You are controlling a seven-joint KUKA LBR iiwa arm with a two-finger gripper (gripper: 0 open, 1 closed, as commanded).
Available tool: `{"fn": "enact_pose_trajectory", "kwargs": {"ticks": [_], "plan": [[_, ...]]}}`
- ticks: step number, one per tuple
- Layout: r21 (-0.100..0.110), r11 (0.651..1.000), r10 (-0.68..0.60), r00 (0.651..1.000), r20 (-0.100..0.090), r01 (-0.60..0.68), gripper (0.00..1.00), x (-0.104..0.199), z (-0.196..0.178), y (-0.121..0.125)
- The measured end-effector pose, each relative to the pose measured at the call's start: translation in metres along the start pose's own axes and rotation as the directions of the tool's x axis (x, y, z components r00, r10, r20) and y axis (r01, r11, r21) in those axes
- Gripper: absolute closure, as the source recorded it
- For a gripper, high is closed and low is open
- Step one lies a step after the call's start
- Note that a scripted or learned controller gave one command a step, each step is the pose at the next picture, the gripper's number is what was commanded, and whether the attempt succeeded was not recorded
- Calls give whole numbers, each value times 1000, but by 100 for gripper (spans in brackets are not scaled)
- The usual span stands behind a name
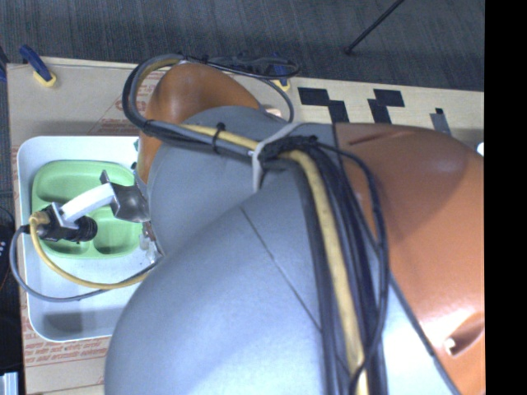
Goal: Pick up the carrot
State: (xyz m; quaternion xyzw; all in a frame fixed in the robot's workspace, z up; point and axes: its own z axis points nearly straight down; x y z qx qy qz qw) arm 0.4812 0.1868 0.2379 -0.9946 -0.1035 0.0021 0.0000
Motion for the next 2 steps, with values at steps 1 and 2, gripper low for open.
{"fn": "enact_pose_trajectory", "kwargs": {"ticks": [1,2], "plan": [[4,992,-127,992,3,127,100,-16,73,47],[5,999,-47,999,5,47,100,20,147,54]]}}
